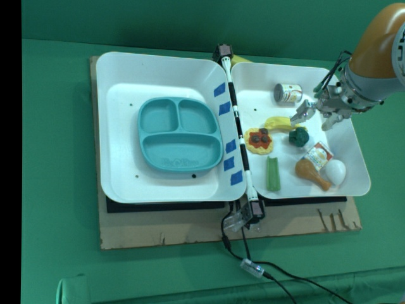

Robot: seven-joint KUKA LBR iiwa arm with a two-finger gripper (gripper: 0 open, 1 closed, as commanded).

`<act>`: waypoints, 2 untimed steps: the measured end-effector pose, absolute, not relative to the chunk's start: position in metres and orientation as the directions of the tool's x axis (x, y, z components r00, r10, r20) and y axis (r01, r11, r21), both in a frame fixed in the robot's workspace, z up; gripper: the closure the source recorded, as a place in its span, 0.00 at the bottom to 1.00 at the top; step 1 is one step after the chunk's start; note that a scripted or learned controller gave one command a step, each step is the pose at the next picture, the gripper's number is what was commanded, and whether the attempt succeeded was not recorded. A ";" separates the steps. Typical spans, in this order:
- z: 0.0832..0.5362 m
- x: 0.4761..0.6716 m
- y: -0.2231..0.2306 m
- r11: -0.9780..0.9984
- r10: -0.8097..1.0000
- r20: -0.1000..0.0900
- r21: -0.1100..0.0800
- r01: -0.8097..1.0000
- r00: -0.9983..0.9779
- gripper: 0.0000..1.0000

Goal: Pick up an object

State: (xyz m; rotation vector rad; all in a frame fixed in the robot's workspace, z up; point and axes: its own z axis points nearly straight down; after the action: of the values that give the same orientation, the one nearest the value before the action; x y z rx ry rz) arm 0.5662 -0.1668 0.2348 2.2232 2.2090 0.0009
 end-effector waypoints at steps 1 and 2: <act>0.188 0.574 -0.174 -0.007 1.000 -0.007 0.013 1.000 0.007 0.00; 0.204 0.577 -0.178 -0.013 1.000 -0.017 0.030 0.999 0.014 1.00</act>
State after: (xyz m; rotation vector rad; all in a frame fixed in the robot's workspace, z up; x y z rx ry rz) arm 0.5771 -0.1783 0.2044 2.2127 2.1826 0.0140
